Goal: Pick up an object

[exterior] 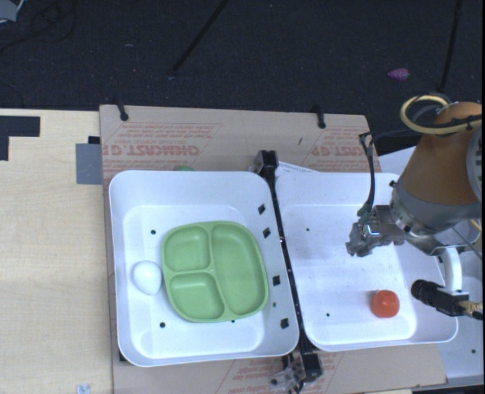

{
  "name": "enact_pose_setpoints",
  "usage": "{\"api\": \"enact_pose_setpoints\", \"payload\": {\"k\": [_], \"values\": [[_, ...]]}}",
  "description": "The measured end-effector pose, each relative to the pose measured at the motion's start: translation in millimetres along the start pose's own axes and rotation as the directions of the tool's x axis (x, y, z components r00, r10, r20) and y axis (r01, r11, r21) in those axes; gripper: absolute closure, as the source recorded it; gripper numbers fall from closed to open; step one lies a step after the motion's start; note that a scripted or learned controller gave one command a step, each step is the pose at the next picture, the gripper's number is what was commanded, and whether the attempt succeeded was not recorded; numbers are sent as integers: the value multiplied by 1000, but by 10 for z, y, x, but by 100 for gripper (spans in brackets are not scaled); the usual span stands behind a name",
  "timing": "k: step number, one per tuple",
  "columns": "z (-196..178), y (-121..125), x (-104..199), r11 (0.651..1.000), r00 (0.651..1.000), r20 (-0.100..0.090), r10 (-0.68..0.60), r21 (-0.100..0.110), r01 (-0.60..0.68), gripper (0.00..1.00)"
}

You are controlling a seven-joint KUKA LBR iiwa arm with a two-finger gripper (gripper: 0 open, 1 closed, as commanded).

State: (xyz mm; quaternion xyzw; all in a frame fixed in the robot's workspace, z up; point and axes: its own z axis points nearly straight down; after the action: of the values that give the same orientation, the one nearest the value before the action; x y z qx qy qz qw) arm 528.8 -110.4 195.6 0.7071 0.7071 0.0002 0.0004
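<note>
Gripper at middle right of the frame over the right bin, finger state impossible to tell, small red ball lower right on that bin's floor, apart from the gripper, below and slightly right of it, green divided plate and white egg in the left bin

tool over right bin | orange ball near | green plate, white egg left bin

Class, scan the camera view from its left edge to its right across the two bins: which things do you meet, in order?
White ball → green divided plate → black clips joining the bins → gripper → orange ball.
</note>
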Motion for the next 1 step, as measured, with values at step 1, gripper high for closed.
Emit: {"api": "enact_pose_setpoints", "payload": {"k": [1], "values": [[-510, 9, -11, 1000, 1000, 0, 0, -2, 0, 100]]}}
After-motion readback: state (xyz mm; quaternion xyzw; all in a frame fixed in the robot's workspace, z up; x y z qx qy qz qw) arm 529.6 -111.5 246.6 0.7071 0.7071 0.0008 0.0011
